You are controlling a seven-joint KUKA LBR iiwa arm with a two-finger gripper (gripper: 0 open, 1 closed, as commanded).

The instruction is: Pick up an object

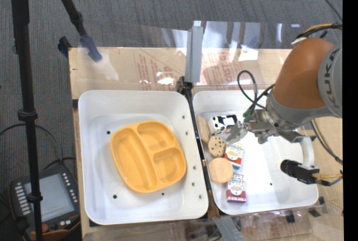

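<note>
Camera view finds my hand low in the right bin, fingers' gap too blurred for me to tell. Just beside it lie a cow-patterned toy, a cookie, a round biscuit and two small cartons (nothing visibly gripped). Left bin holds a yellow tray.

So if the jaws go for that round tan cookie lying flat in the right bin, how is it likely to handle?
The round tan cookie lies flat, so it probably won't roll. Its low profile likely leaves little edge to pinch. A small carton sits close beside it and may get nudged.
</note>
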